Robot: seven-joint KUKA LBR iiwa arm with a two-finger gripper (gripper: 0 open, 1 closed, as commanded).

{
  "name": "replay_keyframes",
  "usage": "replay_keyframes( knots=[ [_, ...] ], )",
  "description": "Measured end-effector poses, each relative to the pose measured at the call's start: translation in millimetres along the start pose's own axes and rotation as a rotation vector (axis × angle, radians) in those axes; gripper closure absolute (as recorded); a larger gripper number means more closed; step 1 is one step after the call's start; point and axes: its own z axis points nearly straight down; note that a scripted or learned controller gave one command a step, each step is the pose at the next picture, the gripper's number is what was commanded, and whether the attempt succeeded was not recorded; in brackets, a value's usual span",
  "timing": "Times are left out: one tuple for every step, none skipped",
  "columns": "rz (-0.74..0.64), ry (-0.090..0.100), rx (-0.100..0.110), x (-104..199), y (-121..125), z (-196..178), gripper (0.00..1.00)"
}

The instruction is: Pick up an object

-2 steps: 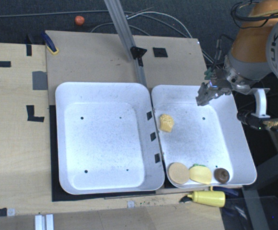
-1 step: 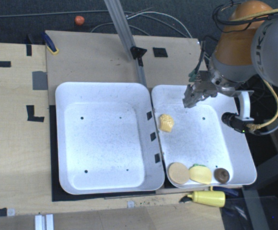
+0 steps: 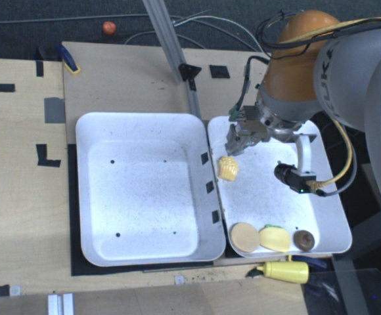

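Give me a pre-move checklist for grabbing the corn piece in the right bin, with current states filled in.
1. Target in view: yellow corn piece lies in the right bin, near its left wall: ok.
2. Gripper position: just above and right of the corn, close by: ok.
3. Jaws' opening: cannot tell.
4. Corn held: not seen between the jaws: not ok.
5. Space around corn: other items, like the tan disc, sit along the near edge, well apart: ok.
6. Left wall clearance: corn sits close to it: cannot tell.
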Motion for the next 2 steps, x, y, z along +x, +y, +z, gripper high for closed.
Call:
replay_keyframes(
  knots=[
    [0.000,0.000,0.001,51,-17,16,1.00],
    [0.000,0.000,-0.001,97,-23,18,1.00]
  ],
)
